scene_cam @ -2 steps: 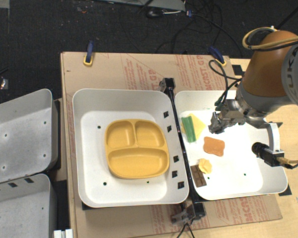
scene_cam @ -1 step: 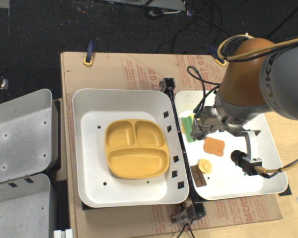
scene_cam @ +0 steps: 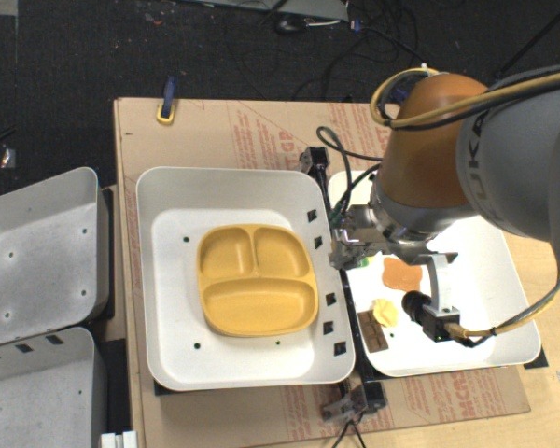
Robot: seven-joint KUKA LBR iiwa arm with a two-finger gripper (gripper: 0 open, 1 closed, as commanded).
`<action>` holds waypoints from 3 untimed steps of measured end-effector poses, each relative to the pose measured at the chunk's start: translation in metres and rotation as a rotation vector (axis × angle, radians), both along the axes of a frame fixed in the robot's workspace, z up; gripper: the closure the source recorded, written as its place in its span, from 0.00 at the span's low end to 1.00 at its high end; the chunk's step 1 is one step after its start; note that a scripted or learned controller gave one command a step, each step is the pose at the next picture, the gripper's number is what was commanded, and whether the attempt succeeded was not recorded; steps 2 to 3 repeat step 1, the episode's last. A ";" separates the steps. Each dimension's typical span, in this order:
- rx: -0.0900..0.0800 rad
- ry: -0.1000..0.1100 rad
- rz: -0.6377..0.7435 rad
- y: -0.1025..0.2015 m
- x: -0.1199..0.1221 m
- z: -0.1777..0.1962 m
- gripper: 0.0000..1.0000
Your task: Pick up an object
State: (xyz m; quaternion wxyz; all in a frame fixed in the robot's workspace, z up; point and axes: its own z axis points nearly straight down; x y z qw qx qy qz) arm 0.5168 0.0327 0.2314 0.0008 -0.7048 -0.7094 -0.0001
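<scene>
A yellow divided plate (scene_cam: 258, 280) lies flat in the middle of the left bin (scene_cam: 168, 343). In the right bin (scene_cam: 504, 343) lie a small orange piece (scene_cam: 400, 273), a pale yellow lump (scene_cam: 385, 312) and a brown block (scene_cam: 371, 332) near the bin's left wall. My gripper (scene_cam: 392, 250) hangs under the grey wrist over the right bin's left half, directly above the orange piece. The wrist and its orange band (scene_cam: 439, 138) hide most of the gripper. A black part (scene_cam: 427, 315) sticks out below, just right of the yellow lump.
The two bins meet along a ridge (scene_cam: 341, 278) with black clips. Cables (scene_cam: 341, 161) loop by the arm at the right bin's far corner. Another white tray (scene_cam: 37, 250) stands off the bench at the left. A blue-and-yellow clamp (scene_cam: 168, 101) sits on the bench's far edge.
</scene>
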 end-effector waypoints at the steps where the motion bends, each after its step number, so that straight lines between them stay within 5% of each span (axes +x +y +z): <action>1: 0.000 0.002 0.000 0.053 -0.003 -0.009 1.00; 3: 0.000 0.002 0.000 0.053 -0.003 -0.009 1.00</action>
